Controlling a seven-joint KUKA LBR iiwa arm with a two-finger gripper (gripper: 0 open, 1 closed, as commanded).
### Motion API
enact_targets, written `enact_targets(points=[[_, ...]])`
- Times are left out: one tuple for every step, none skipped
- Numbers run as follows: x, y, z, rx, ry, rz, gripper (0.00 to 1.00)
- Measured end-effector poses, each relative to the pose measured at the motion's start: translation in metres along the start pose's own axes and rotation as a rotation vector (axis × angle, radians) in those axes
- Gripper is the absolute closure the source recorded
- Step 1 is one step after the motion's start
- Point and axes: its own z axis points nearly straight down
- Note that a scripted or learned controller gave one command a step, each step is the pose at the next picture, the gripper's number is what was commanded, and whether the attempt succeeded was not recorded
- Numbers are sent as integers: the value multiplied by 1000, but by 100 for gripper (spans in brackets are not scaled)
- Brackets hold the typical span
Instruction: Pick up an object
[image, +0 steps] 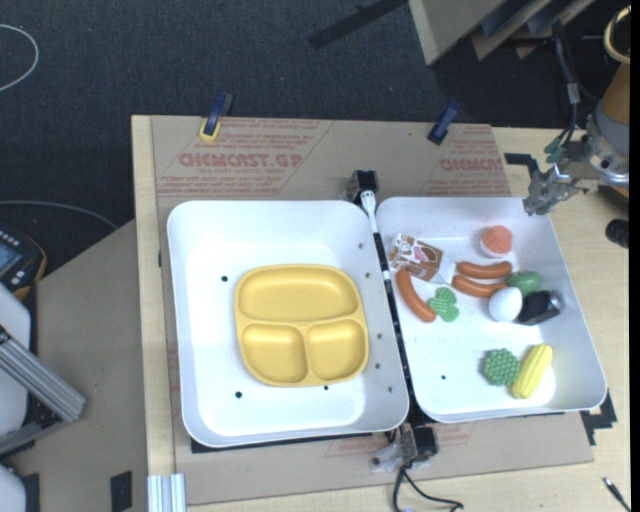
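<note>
Clearly nothing is lifted yet: the grey two-finger gripper (541, 198) hovers at the right white bin's (440, 392) one-o'clock corner, its opening impossible to tell, while toy foods like the round orange-pink piece (496, 240) lie untouched; grasping remains.

Red print reading "CHEMCAST GP" runs across the brown board (300, 150) behind the bins; a second, partly cut print sits further right.
</note>
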Motion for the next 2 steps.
enact_targets(points=[[0,1,-21,2,1,0,100],[48,-10,-29,9,5,-2,100]])
